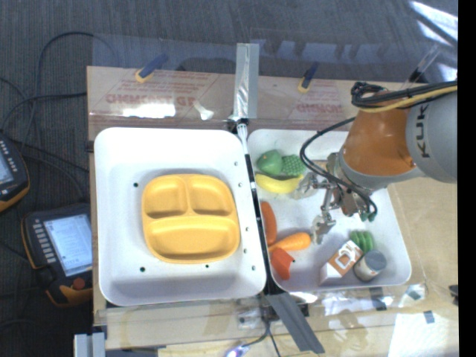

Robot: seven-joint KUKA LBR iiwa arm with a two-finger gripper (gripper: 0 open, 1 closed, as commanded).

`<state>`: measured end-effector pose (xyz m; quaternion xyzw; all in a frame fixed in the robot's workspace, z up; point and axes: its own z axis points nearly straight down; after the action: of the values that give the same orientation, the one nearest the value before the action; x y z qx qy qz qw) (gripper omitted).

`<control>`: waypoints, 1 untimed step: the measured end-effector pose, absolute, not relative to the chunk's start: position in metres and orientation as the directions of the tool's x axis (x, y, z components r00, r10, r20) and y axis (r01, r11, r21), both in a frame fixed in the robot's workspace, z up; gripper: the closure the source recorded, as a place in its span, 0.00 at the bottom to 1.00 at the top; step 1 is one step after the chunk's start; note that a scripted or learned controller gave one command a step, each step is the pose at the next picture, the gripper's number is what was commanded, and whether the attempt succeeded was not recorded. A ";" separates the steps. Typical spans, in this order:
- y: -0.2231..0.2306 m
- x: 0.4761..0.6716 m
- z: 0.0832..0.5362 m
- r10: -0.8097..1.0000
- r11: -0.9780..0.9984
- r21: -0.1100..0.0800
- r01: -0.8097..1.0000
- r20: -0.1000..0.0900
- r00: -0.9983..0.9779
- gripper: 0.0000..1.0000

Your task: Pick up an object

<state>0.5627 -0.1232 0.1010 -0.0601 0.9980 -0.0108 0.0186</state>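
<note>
1. Where the arm [401,136] reaches in from the right over the right bin [398,274], its gripper [321,229] hangs with the tips low above the bin floor; whether it is open or closed cannot be told, and nothing is seen in its grasp.
2. Just beside the tips lies an orange carrot [291,241], with a red piece [281,263] below it and another orange piece [268,222] against the bin's left wall.
3. Farther up lie a green vegetable [274,162] and a yellow banana [275,184], touching.
4. At lower right sit a small carton [341,263], its print unreadable, a grey can [370,265] and a green item [363,240].
5. The left bin [119,199] holds a yellow divided tray [191,216].
6. The arm's grey casing bears the letters "KU".
</note>
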 end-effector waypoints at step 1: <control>-0.174 0.509 0.092 -0.230 0.973 -0.009 -0.230 -0.017 -0.973 0.00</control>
<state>0.5094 -0.1736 0.0916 -0.1159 0.9932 -0.0035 0.0089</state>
